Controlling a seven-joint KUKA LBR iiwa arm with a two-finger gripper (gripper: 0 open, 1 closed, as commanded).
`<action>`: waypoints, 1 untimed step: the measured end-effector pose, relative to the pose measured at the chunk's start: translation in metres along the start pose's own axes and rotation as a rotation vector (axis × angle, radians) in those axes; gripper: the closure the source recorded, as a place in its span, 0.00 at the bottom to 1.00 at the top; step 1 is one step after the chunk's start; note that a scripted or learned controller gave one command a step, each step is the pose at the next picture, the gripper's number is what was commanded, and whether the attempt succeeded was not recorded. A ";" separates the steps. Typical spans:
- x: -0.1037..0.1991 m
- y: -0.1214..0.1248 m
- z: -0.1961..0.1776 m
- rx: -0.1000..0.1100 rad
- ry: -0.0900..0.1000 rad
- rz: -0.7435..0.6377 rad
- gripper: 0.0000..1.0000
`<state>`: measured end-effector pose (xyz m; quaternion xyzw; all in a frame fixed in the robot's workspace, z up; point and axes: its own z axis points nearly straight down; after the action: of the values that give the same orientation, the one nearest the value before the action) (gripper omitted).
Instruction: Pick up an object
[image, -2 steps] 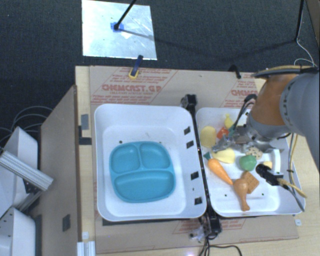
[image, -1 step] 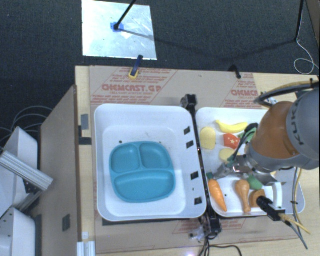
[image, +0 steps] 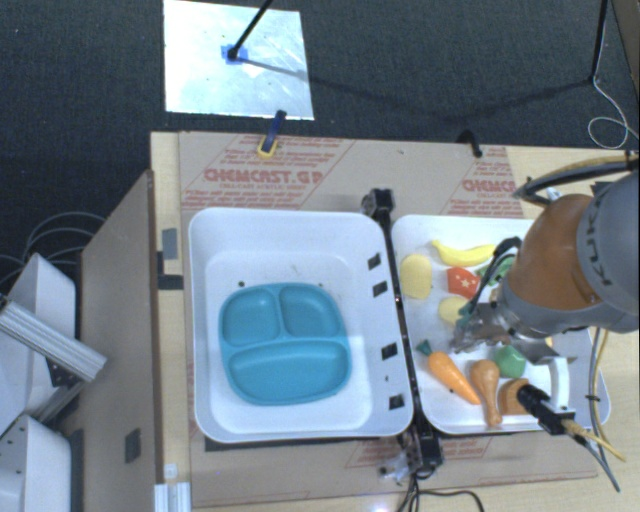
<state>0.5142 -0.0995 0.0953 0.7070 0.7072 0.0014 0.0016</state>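
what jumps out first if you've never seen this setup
The bright blue divided tray stands out first, lying alone in the left bin. Next comes the grey arm with its orange band, reaching in from the right over the right bin. Its gripper hangs low among a cluster of toy foods: a banana, a lemon and a carrot.

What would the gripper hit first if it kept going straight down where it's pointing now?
Probably the floor of the right bin or the pale yellow piece beside the gripper. The carrot lies a little nearer the camera. Depth is hard to judge from above.
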 end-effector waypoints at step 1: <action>0.018 0.099 -0.045 -0.010 -0.001 -0.008 1.00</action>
<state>0.6125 -0.0816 0.1403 0.7040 0.7101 0.0046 0.0056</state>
